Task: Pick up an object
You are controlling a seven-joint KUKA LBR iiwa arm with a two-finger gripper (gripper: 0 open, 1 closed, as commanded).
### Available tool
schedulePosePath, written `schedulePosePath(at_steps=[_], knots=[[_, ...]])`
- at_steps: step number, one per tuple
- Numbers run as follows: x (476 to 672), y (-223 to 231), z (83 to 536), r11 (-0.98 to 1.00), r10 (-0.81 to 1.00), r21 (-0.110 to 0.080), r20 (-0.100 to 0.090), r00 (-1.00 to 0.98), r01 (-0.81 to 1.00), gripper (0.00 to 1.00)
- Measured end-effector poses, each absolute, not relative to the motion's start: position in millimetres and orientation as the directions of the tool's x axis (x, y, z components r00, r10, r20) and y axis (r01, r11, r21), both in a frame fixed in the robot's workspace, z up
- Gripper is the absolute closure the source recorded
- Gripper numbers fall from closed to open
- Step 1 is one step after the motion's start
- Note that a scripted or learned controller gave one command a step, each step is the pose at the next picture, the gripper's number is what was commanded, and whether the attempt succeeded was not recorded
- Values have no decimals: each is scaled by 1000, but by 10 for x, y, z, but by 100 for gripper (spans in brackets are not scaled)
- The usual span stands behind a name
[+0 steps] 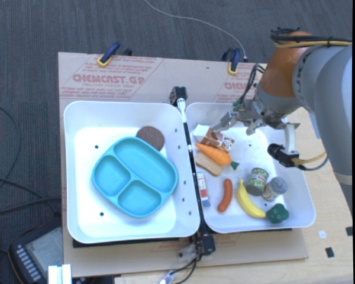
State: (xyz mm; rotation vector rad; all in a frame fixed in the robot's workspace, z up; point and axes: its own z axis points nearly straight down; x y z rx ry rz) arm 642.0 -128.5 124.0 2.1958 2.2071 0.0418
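surface [106, 78]: cardboard-covered board across the middle of the frame, carrying both bins; any hard downward push would land on it through the bin floor.
arm [319, 76]: grey with orange band, upper right of frame, reaching over the right bin; a steep descent could knock the bin's rear wall.
right bin [302, 215]: crowded, so a neighbour may be nudged or dragged along.
blue divided plate [135, 176]: left bin, with a brown round disc [151, 137] touching its upper edge, well apart from the claw.
claw [241, 122]: over the upper part of the right bin, fingers spread apart, nothing between them.
carrot [213, 153]: nearest target, lying on a bread slice [209, 165] beside a snack packet [216, 139]; the claw may close on the packet instead, or the carrot may roll off.
banana [248, 201], sausage [225, 194], tin can [258, 180], green pepper [277, 213]: lower right, close-packed; smooth round shapes could slip.
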Motion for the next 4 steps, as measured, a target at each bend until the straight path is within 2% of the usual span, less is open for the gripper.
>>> schedulePosePath(at_steps=[2,4], knots=[[6153,-1104,1110,2,1000,24,0,-2,1000,0],[6158,-1102,1109,1,1000,23,-1,-1,1000,0]])
